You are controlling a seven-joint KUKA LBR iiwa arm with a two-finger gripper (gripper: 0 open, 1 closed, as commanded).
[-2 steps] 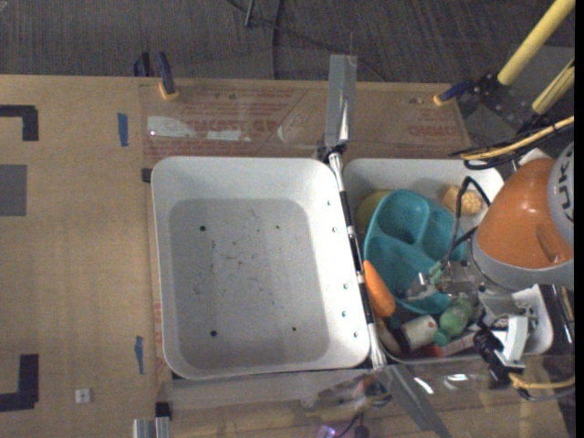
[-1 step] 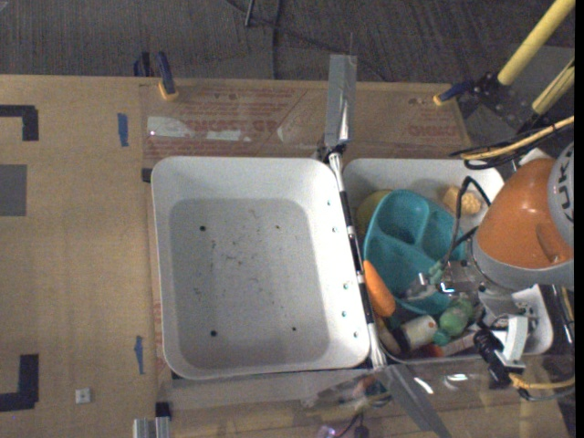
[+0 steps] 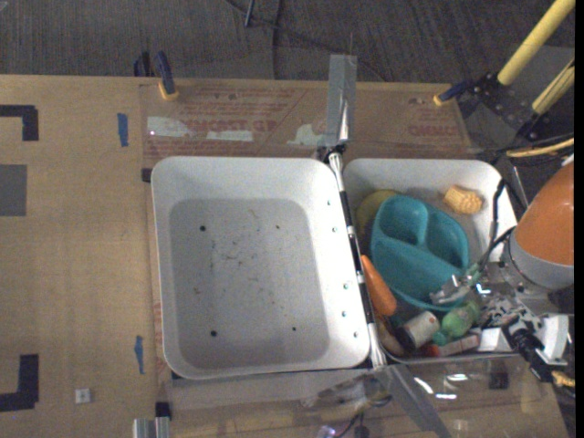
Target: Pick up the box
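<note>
Several small things (image 3: 459, 320), a white cylinder (image 3: 422, 327) among them, crowd just before the teal divided plastic plate (image 3: 415, 245); which is the box I cannot tell. The gripper (image 3: 456, 290) hangs over the plate's near right rim, its opening unreadable. Beyond the plate lies a yellow knobbly lump (image 3: 464, 199).

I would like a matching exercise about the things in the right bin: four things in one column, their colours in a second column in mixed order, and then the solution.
Things:
1. divided dish
2. carrot
3. lumpy toy at the back
4. small cylinder at the front

Colours:
A. white
B. teal
C. yellow
D. orange

Pairs: 1-B, 2-D, 3-C, 4-A.
</note>
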